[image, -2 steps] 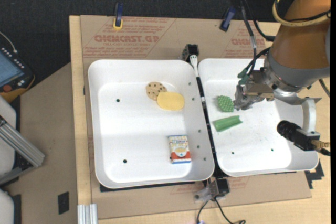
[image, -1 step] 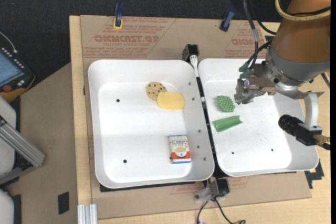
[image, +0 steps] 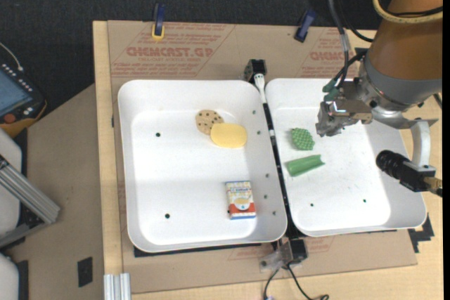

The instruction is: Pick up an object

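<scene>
In the right bin (image: 394,218) lie a green knobbly piece (image: 303,138) and, just below it, a flat green strip (image: 304,165). My gripper (image: 327,124) hangs over the right bin, slightly right of and above the knobbly piece, and nothing shows between its fingers. The left bin (image: 140,172) holds a brown cookie (image: 207,120), a yellow round piece (image: 229,135) touching it, and a small orange and blue box (image: 240,199) nearer the front.
The grey arm with its orange band (image: 408,31) fills the upper right over the right bin's far side. A black part (image: 399,168) sticks out over the right bin's right edge. Cardboard (image: 211,46) lies under both bins.
</scene>
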`<move>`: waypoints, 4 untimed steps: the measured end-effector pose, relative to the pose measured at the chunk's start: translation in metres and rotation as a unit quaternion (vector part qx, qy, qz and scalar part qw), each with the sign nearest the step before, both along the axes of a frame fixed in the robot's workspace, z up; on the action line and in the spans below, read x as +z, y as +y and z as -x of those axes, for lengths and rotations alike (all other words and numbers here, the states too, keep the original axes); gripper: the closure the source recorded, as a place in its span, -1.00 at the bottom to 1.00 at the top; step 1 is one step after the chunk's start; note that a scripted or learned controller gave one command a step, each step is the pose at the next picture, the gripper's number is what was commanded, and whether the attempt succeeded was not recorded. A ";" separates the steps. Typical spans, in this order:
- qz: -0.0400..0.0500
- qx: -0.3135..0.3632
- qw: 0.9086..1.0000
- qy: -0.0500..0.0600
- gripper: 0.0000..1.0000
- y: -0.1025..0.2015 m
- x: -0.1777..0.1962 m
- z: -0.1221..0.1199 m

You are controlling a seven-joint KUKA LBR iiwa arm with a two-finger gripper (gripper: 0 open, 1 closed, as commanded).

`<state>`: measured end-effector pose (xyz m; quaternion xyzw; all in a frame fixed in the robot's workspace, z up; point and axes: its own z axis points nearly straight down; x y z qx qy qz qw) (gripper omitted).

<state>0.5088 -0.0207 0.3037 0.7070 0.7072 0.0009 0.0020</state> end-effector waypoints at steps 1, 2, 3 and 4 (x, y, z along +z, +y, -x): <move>0.000 0.000 1.000 -0.001 1.00 0.000 0.010 -0.001; -0.002 0.003 1.000 -0.005 1.00 0.059 0.112 -0.009; -0.001 0.003 1.000 0.007 1.00 0.118 0.027 -0.010; -0.002 -0.001 1.000 -0.008 1.00 0.080 0.183 0.023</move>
